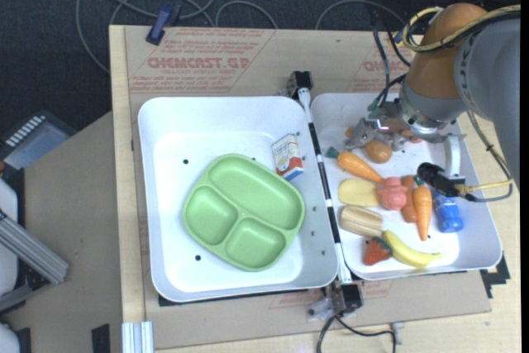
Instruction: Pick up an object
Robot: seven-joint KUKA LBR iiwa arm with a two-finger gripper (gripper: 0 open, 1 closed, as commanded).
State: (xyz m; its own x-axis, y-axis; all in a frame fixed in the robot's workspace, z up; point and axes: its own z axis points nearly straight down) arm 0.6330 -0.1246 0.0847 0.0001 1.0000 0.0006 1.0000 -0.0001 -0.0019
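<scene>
My gripper (382,131) hangs low over the far part of the right bin (483,248), reaching in from the right under the arm's orange band (442,54). Just in front of it lies a small brown round toy (378,150), close to or touching the gripper. Toy foods are piled nearer the front: a carrot (359,166) lying slantwise, a second carrot (423,209) pointing forward, a pink piece (393,193), a pale yellow piece (355,193), a bread roll (360,220), a banana (411,250), a strawberry (377,250) and a blue piece (449,216).
The left bin (165,136) holds a green divided plate (242,212) and a small milk carton (287,155) near its right wall. A black divider rail (318,169) runs between the bins. Cables (388,54) hang behind the right bin.
</scene>
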